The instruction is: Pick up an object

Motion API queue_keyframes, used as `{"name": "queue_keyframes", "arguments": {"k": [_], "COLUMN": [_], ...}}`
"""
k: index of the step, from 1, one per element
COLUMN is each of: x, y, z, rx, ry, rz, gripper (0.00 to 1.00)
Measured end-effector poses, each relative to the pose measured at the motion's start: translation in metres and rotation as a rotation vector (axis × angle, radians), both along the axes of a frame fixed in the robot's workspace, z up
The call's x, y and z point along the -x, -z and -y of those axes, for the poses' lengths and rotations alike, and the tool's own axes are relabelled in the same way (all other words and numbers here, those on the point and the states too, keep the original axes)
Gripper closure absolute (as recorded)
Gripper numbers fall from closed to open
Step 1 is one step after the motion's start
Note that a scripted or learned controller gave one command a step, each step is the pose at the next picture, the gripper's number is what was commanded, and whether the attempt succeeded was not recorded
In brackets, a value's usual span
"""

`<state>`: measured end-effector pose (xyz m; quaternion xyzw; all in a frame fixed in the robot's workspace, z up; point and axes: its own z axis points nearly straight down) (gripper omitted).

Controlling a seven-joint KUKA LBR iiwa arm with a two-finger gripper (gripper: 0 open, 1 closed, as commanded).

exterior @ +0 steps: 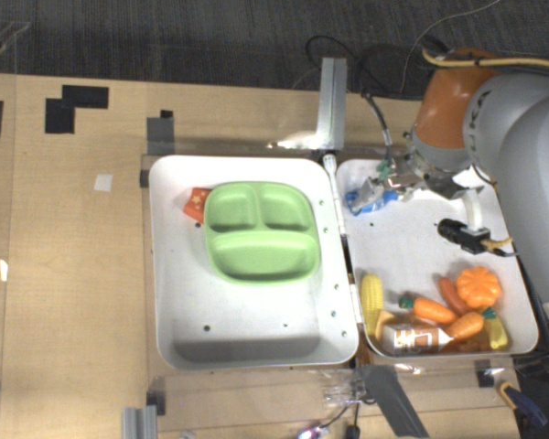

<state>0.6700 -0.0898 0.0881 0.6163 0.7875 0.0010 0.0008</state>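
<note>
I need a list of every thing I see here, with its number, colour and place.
bins: 2, white, side by side
divided plate: 1, green, left bin
flat piece: 1, red-orange, under plate's far-left edge
small item: 1, blue, right bin, by end effector
corn cob: 1, yellow, right bin, near-left
bottle: 1, brown, right bin's near edge
carrots: 2, orange, beside bottle
pumpkin: 1, orange, right bin, near-right
arm: 1, grey, orange band, from right
end effector: 1, grey, right bin's far-left corner

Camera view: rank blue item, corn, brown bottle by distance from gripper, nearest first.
1. Blue item: beside the gripper, far corner of the right bin.
2. Corn: along the bin's view-left wall, farther forward.
3. Brown bottle: at the bin's front edge.
</note>
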Motion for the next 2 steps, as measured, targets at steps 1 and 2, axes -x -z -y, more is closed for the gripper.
{"name": "queue_keyframes", "arguments": {"k": [1,2], "x": [-0.002,0.010], "y": [-0.013,-0.099], "z": [-0.001,-0.036], "rx": [0.001,-0.001], "ry": [-0.005,0.275], "rz": [0.007,0.004], "gripper": [1.00,1.00]}}
